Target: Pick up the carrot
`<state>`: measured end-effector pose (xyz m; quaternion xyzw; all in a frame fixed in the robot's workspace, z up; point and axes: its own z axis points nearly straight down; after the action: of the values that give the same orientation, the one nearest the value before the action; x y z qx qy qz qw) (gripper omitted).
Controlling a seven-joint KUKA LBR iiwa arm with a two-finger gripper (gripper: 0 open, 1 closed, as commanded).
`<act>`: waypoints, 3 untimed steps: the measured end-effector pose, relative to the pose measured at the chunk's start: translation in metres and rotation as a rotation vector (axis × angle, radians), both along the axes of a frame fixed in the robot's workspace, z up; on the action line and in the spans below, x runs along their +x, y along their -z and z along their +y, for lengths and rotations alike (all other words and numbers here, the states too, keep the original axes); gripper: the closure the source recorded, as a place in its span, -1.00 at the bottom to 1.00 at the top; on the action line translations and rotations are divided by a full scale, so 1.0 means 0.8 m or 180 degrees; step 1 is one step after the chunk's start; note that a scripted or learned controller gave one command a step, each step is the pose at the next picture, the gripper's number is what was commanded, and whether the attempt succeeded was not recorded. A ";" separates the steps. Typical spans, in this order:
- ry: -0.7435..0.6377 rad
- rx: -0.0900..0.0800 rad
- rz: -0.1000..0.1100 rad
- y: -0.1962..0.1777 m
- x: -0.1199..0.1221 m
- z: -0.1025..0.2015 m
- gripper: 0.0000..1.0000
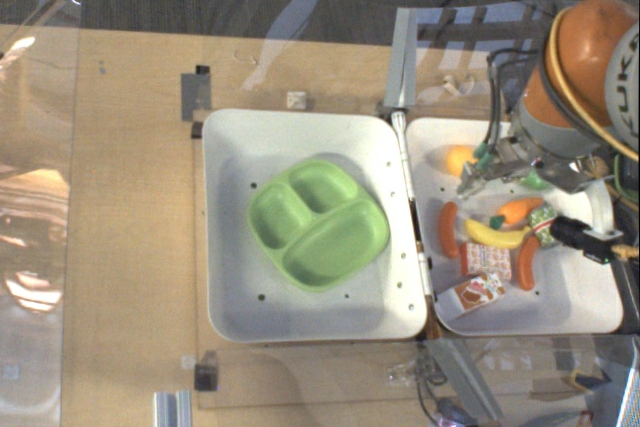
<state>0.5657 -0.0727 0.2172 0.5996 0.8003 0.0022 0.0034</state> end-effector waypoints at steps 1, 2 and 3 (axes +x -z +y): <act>0.1340 0.0005 0.0009 -0.058 0.003 -0.081 1.00; 0.1338 0.0005 0.0008 -0.058 0.004 -0.081 -1.00; 0.1160 0.0004 0.0014 0.007 -0.003 -0.123 -1.00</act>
<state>0.5635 -0.1713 0.2119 0.7347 0.6784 0.0008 0.0016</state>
